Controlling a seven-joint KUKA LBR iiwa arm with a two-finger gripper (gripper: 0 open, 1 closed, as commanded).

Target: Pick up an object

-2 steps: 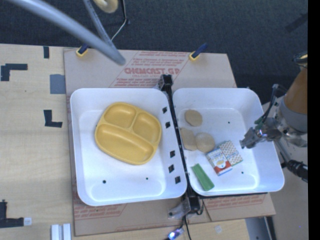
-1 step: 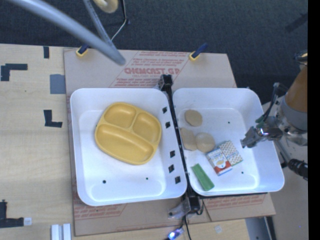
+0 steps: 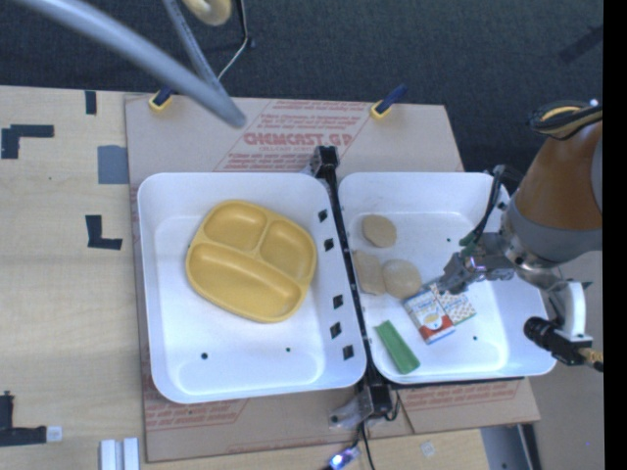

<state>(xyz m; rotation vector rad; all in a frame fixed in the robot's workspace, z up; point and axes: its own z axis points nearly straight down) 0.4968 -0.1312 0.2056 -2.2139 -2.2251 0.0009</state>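
In the right bin (image 3: 480, 189) lie three tan, cookie-like discs: one (image 3: 379, 230) toward the back, one (image 3: 368, 271) near the divider and one (image 3: 402, 277) beside it. A small red, white and blue carton (image 3: 440, 312) lies to their right, and a green block (image 3: 398, 347) rests near the front wall. My gripper (image 3: 457, 274) hangs just above the carton's upper right corner, with the arm reaching in from the right. Nothing shows between its fingers.
The left bin (image 3: 162, 262) holds a yellow compartment plate (image 3: 252, 259). A black divider (image 3: 338, 262) runs between the bins. A grey pole (image 3: 147, 42) crosses the upper left. The arm's orange-banded body (image 3: 558, 189) stands over the right bin's right wall.
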